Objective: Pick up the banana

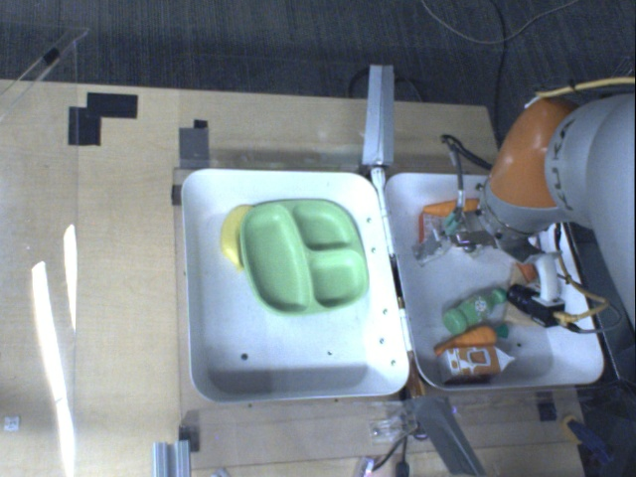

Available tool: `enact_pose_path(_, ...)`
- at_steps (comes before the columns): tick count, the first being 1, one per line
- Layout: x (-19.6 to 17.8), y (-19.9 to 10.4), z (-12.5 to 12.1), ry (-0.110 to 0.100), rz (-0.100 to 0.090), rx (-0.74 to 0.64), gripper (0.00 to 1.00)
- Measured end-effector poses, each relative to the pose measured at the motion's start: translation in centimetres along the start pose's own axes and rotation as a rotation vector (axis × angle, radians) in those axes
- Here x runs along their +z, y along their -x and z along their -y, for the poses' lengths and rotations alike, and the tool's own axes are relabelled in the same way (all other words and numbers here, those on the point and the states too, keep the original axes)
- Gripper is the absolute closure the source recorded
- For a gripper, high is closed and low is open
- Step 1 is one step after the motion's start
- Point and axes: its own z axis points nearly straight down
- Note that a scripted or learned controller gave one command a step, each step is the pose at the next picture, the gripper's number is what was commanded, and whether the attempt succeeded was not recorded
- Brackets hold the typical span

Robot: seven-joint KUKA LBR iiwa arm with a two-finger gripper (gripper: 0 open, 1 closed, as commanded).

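Two white bins sit side by side on a pale wooden bench. Within the left bin point(298, 366), the banana point(232, 237) peeks out from under a green divided tray point(303, 254). Over the right bin point(566, 366) hangs the gripper point(437, 244); whether it is spread or pressed together cannot be told. Nearby lie a green bottle point(475, 310) and a carrot point(467, 339).

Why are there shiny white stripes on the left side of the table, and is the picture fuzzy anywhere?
In the camera view, the white stripes are glare on the wooden bench, probably light bouncing off a clear sheet; the green tray casts a soft shadow on the left bin; the gripper and things in the right bin look a bit fuzzy.
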Motion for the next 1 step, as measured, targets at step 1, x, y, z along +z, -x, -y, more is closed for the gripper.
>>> enact_pose_path(1,-0.14,-0.29,8.28,0.0,0.0,0.06,0.0)
